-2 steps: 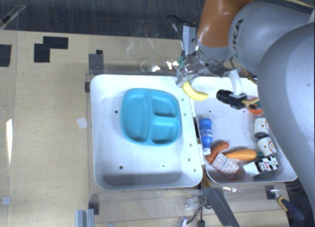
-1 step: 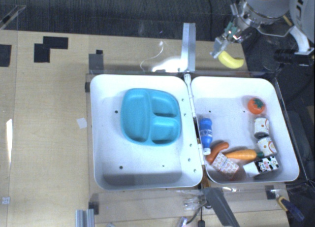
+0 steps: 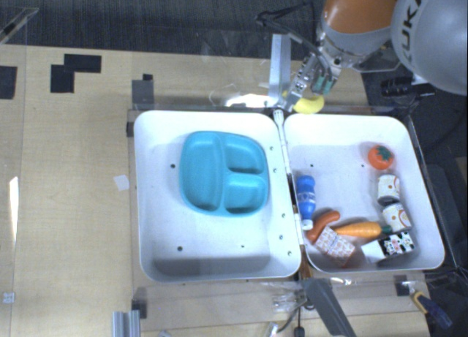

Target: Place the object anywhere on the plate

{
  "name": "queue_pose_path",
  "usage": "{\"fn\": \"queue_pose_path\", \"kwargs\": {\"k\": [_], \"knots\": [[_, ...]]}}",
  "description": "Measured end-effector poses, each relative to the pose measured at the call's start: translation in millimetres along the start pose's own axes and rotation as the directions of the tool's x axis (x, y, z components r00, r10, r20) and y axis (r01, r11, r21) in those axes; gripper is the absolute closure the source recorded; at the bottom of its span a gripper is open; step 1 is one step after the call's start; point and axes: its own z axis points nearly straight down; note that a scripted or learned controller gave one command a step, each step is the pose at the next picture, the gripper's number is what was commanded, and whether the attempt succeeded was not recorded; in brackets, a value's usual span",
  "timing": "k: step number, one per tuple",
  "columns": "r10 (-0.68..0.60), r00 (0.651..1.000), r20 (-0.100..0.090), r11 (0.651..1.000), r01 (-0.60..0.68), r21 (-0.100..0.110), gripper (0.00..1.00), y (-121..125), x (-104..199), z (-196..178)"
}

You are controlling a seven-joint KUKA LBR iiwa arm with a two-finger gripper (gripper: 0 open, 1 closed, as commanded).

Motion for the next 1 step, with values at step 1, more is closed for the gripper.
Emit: {"fn": "queue_pose_path", "kwargs": {"k": [1], "knots": [[-0.091, 0.996, -0.001, 0.996, 0.091, 0.0, 1.0, 33.9, 35.5, 80.5]]}}
